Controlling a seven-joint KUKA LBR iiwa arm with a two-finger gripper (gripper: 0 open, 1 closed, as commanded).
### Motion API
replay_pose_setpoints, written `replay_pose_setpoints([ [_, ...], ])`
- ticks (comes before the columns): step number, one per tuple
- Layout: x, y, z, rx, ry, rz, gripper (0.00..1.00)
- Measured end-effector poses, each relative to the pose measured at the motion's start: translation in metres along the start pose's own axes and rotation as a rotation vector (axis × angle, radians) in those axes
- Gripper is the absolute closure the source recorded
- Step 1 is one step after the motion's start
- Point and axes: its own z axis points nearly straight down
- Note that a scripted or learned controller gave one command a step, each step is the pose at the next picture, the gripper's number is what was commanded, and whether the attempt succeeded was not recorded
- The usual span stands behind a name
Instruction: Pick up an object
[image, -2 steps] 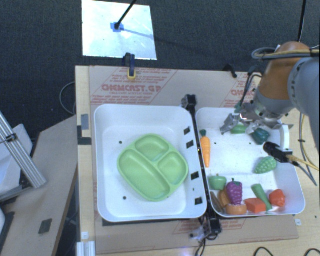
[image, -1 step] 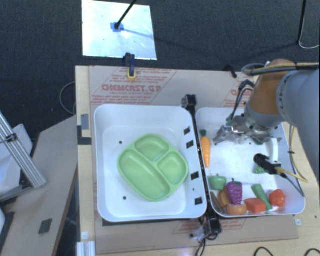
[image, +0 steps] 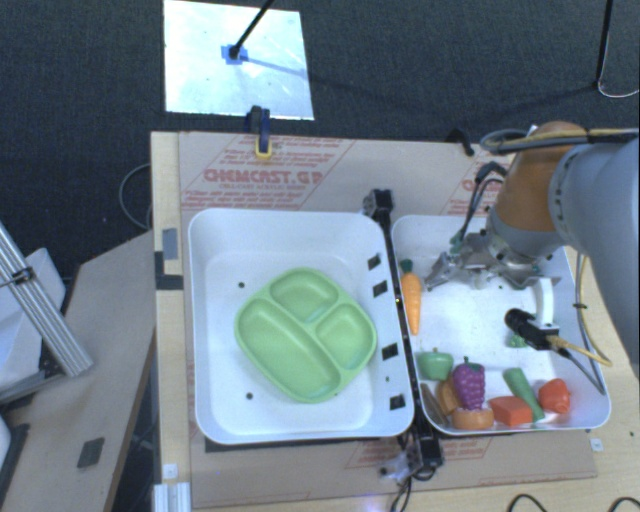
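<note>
As far as I can tell the pick hasn't happened yet, so basically 0% done on the actual grab. The grey two-finger gripper (image: 445, 272) hangs low over the back half of the shallow white right-hand bin (image: 470, 325), just beside the top end of the orange plastic toy carrot (image: 411, 300), which lies along that bin's left wall. Can't tell if the gripper is open or closed from this angle, too small + blurry, and I see nothing lifted off the bin floor. Other candidates are bunched along the same bin's near edge: green toy pepper (image: 435, 362), purple bunch of toy grapes (image: 468, 382), red block-shaped toy (image: 511, 410), and a round red toy tomato (image: 556, 396) toward the near right corner. The shallow white left-hand bin (image: 215, 300) holds a light green divided plastic plate (image: 305, 335) in the middle, prob not the target. Imo the carrot is the closest bet, and what's left is pretty much everything: line up, grip, lift.
</note>
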Motion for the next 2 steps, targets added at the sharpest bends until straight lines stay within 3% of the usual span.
replay_pose_setpoints([
  [1,0.000,0.001,-0.011,-0.003,0.000,0.000,1.00],
  [2,-0.005,0.005,-0.056,-0.003,0.000,0.000,1.00],
])
